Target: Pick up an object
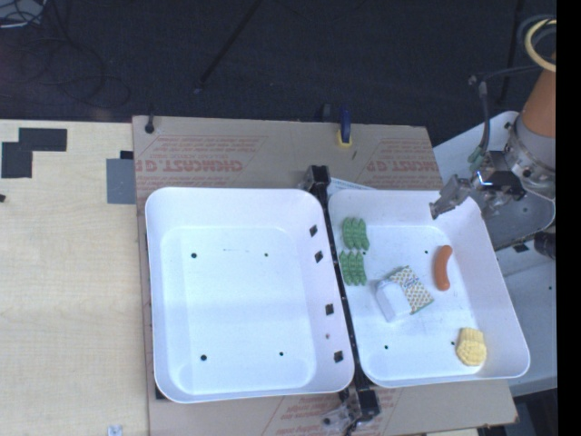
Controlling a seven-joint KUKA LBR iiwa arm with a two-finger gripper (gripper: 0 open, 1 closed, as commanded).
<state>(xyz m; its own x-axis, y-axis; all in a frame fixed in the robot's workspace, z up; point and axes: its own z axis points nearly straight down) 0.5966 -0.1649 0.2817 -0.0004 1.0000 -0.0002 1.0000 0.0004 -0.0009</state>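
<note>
The right bin (pixel 508 334) holds several small objects. Two green knobbly pieces (pixel 355 233) (pixel 353 267) lie near its left wall. An orange sausage-shaped piece (pixel 442 267) rests toward the right side. In the middle lies a white block with a patterned face (pixel 404 292). A yellow knobbly piece (pixel 470 346) sits in the near right corner. My gripper (pixel 465 193) hangs over the bin's far right corner, above and apart from every object, and I see nothing in it.
The left bin (pixel 163 243) stands beside the right one, with black clips (pixel 319 175) along the wall they share. Both rest on a cardboard sheet (pixel 236 153). The arm's orange band (pixel 546 103) and cables sit at the far right.
</note>
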